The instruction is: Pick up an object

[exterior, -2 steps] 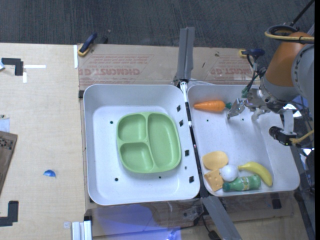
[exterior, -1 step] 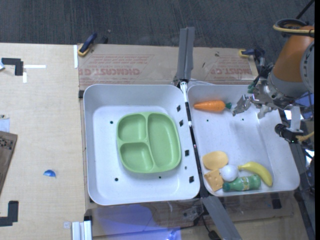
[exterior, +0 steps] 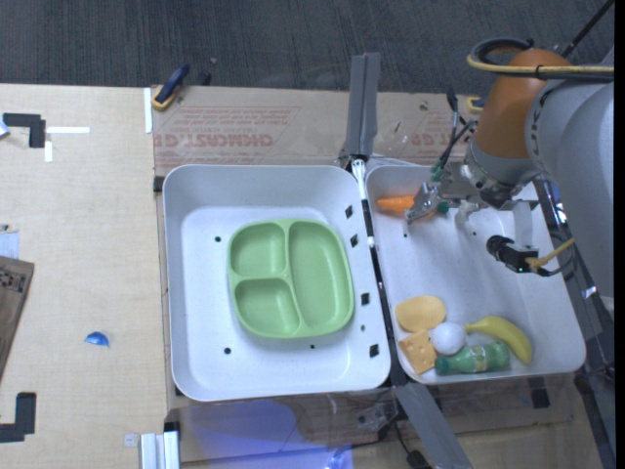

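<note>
My gripper [exterior: 422, 206] sits low in the far corner of the right bin [exterior: 547, 291], its tip just beside the carrot [exterior: 395, 203], which lies against the divider-side wall. I cannot tell from this view whether my jaws are spread or closed, and nothing visibly sits between them, so I treat the carrot as not yet grasped. To do this step well, I judge that I should centre the jaws across the carrot's narrow axis rather than along its length, descend until the tips bracket it, and close only once both sides are covered. The bin wall is the main obstruction: the carrot lies so near it that one jaw has little room on that side, and a slightly off approach could push the carrot into the corner instead of capturing it. The remaining items are clustered at the near end of the same bin, well apart from my working area: a yellow chip-like disc [exterior: 421, 312], a cheese wedge [exterior: 417, 352], a white ball [exterior: 448, 338], a banana [exterior: 504, 335] and a green bottle [exterior: 474, 360]. The left bin [exterior: 195, 291] holds a green divided plate [exterior: 291, 278], which does not interfere.
</note>
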